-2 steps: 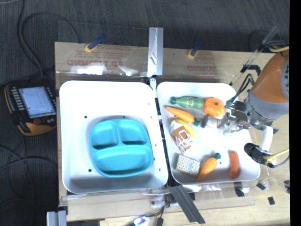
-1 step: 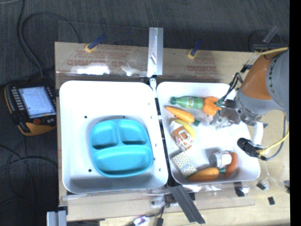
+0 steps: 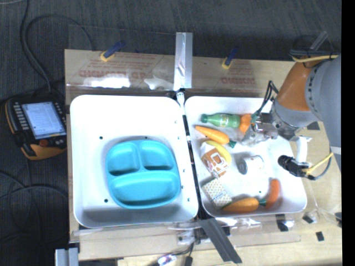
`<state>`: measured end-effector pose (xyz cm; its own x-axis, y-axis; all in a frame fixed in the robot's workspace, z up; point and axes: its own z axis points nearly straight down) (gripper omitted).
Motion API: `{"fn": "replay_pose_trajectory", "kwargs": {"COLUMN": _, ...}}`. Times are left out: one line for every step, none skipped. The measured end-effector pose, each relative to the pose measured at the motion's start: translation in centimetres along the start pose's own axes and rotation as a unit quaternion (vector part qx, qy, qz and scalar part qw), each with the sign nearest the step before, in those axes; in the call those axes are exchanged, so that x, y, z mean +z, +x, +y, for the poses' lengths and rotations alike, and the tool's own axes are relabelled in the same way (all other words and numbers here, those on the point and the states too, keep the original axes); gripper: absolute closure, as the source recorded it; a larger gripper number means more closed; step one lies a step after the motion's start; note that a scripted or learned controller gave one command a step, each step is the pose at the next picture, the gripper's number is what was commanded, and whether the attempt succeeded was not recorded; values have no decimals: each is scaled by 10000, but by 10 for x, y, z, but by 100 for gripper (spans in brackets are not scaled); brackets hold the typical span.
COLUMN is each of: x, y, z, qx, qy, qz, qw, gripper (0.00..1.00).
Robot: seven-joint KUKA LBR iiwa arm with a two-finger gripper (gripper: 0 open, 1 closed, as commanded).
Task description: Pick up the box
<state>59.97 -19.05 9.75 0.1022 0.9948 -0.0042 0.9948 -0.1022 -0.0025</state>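
The box (image 3: 215, 163) is small, orange and white, and lies in the left part of the right bin (image 3: 294, 195), just below a yellow banana (image 3: 217, 147). My gripper (image 3: 257, 128) hangs over the upper right part of that bin, beside the orange cap end of a green bottle (image 3: 222, 118). It is well to the right of and above the box, apart from it. Nothing shows between its fingertips.
The right bin also holds carrots (image 3: 211, 132) (image 3: 240, 205), a white cup (image 3: 250, 164), a checkered packet (image 3: 216, 192) and an orange piece (image 3: 273, 190). The left bin (image 3: 89, 148) holds a blue divided tray (image 3: 143, 172). A teach pendant (image 3: 37, 123) lies off the bench to the left.
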Motion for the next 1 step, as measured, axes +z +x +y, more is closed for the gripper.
{"fn": "replay_pose_trajectory", "kwargs": {"x": -11, "y": 5, "z": 33, "qx": -927, "qy": 1, "qz": 2, "qw": 9957, "gripper": 100}}
